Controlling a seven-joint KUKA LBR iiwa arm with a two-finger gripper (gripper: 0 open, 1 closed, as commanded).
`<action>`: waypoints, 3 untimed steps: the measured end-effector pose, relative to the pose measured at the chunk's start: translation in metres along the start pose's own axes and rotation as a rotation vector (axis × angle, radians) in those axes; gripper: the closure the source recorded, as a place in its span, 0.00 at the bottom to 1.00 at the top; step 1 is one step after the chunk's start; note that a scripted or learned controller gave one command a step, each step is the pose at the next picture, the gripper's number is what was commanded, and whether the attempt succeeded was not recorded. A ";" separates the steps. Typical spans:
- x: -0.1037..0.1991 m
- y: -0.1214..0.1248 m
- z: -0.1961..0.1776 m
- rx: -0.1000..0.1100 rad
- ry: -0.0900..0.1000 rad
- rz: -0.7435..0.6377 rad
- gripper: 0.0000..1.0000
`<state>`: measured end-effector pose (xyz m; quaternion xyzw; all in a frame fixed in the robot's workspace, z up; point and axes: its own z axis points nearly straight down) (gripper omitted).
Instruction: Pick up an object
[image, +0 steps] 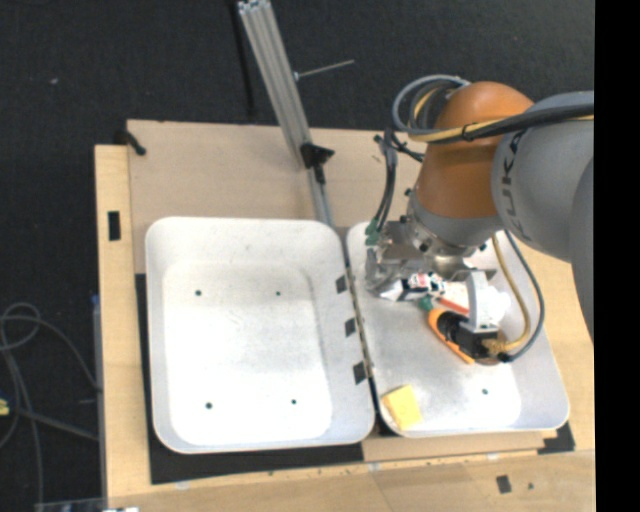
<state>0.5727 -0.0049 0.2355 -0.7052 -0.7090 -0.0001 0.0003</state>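
My gripper (384, 277) is low over the back left part of the right bin (520, 400), close to the wall between the two bins. A small white thing with red and green marks (424, 287) lies right beside it, partly hidden under the wrist. An orange thing (447, 333) lies a little further right and nearer the front. In the bin's front left corner, well apart from the gripper, rests a yellow block (402, 405).
The left bin (160, 300) stands to the left, across the shared wall. A slanted metal rail (285, 100) rises behind the bins. The arm's orange band and grey body cover the right bin's back part.
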 end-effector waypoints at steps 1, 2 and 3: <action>0.048 -0.030 0.001 0.000 0.001 -0.002 1.00; 0.094 -0.039 0.003 0.000 0.002 -0.003 1.00; 0.091 -0.038 0.003 -0.001 0.001 0.005 0.00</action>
